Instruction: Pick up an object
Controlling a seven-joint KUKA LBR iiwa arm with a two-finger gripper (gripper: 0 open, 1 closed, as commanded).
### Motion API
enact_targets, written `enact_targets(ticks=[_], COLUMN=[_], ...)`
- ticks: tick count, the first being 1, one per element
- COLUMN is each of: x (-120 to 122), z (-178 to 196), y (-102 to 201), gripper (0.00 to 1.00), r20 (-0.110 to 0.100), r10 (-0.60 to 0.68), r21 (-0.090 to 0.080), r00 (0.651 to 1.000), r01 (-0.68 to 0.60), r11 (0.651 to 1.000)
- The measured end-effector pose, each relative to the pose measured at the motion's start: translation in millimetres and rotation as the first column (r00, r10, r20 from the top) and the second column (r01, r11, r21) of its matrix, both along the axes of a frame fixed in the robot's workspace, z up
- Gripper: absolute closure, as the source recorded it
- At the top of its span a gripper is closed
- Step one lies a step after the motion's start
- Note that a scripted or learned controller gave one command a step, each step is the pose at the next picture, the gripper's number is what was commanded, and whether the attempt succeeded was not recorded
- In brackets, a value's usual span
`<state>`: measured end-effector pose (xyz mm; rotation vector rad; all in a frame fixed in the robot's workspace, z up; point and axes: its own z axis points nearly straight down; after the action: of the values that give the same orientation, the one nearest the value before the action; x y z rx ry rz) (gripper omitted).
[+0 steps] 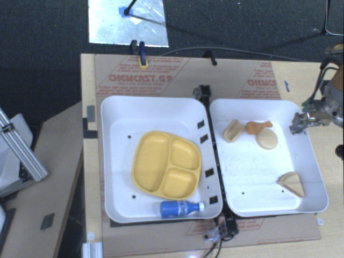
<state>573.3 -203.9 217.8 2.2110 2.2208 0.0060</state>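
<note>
The right bin [269,198] holds a tan bread-like piece [232,130], an orange drumstick-shaped toy [258,126], a pale round piece [267,139] and a tan wedge [292,184] near its front right corner. The left bin [115,144] holds a yellow divided plate [166,163] and a blue bottle [180,208] lying on its side at the front. My gripper [299,124] hangs over the right bin's far right rim, to the right of the round piece, with nothing visible between its fingers.
A clamp [141,54] sits on the bench's back edge and a black divider with clips [207,138] runs between the bins. A metal frame [21,149] stands at the left. Cables cross the dark floor behind.
</note>
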Motion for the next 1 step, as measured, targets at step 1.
enact_targets(ticks=[1], x=[1.6], z=[41.8], y=[-0.4], gripper=[1.0], r20=[-0.002], r10=[0.0], r21=[0.001], r00=[1.0], r01=[0.0], r11=[1.0])
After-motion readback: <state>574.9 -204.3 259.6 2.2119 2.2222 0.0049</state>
